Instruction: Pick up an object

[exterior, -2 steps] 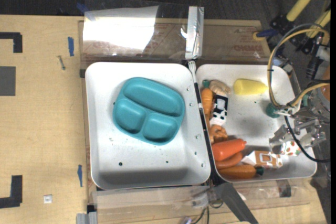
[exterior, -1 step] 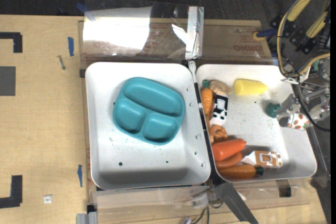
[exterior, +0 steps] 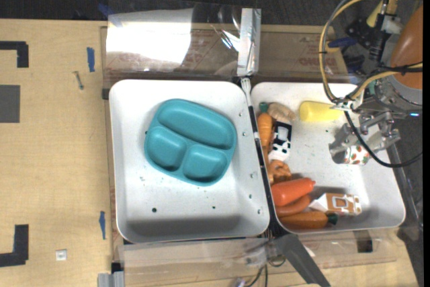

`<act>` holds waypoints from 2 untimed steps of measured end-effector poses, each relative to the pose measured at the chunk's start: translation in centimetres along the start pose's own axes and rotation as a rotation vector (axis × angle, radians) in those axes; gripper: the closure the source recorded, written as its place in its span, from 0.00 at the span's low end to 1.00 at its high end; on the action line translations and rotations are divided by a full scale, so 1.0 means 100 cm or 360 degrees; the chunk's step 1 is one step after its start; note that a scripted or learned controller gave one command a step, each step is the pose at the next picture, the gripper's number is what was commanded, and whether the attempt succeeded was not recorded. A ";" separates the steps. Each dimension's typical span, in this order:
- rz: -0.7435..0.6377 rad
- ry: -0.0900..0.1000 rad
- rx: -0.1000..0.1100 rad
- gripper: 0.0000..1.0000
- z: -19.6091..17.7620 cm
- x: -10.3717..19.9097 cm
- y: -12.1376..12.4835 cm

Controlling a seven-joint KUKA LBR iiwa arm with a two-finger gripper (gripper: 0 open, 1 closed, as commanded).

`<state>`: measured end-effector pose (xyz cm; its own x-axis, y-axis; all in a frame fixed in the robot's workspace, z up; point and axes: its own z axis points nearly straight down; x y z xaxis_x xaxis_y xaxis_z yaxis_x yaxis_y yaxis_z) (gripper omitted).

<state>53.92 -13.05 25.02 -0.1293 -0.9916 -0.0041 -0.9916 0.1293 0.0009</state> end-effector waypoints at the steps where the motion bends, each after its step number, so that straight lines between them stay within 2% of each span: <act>1: -0.0089 0.0002 0.0005 1.00 0.005 -0.028 0.063; 2: 0.0246 -0.0001 0.0014 1.00 -0.042 -0.044 0.017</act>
